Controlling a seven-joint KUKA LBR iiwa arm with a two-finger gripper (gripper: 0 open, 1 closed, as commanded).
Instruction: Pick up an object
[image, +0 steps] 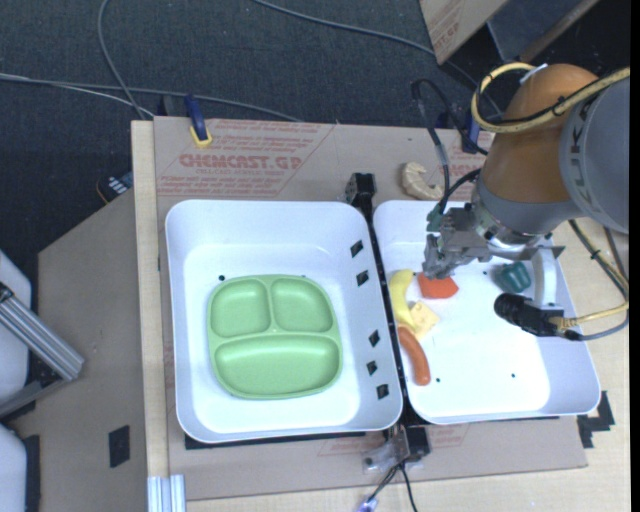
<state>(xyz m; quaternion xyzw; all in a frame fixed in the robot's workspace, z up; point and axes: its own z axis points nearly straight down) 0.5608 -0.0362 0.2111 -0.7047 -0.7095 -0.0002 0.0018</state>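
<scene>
My gripper (436, 268) hangs over the left part of the right bin (500, 395), directly above a small red-orange object (438, 288) that lies at its tips. Close to the left lie a yellow banana-like piece (401, 291) and a pale yellow chunk (421, 318). An orange sausage-shaped toy (414, 356) lies nearer the front along the bin's left wall. A teal object (516, 274) sits to the right of the gripper, partly hidden by the wrist. Nothing shows clearly between the fingers.
The left bin (190, 300) holds a green divided plate (274, 335). A beige object (422, 180) lies on the cardboard behind the right bin. Cables run over the bench's far right corner.
</scene>
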